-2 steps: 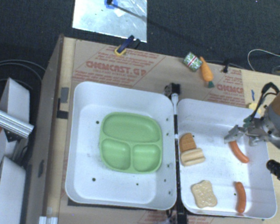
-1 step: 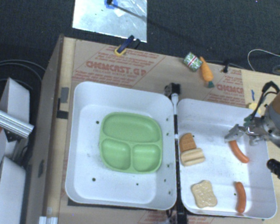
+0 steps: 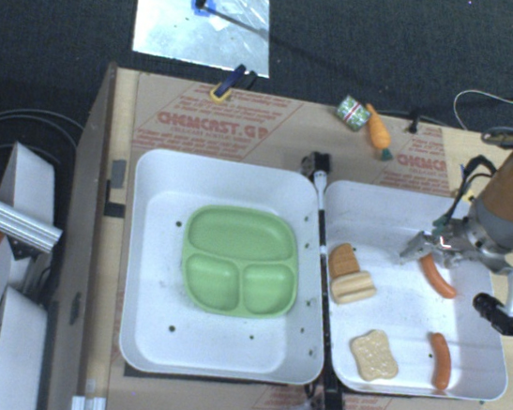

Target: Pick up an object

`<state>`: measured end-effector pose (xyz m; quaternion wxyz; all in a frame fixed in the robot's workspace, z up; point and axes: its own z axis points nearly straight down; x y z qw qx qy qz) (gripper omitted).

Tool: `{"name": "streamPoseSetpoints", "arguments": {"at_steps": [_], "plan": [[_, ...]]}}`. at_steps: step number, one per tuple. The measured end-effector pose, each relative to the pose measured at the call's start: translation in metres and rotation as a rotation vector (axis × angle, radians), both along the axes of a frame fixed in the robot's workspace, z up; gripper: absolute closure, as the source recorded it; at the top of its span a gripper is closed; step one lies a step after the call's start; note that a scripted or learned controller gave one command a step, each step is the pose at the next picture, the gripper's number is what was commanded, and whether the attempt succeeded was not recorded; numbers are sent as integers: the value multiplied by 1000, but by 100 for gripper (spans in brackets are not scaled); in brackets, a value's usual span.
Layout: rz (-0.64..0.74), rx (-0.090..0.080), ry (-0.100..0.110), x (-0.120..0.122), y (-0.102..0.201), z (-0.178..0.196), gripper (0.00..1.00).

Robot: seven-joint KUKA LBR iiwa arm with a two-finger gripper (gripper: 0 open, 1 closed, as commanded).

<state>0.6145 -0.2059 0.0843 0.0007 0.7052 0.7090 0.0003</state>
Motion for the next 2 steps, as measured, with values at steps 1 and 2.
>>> {"name": "streamPoseSetpoints", "arguments": {"at_steps": [1, 2], "plan": [[3, -2, -3, 1, 0, 11, 100], [0, 2, -4, -45, 126, 101, 100]]}}
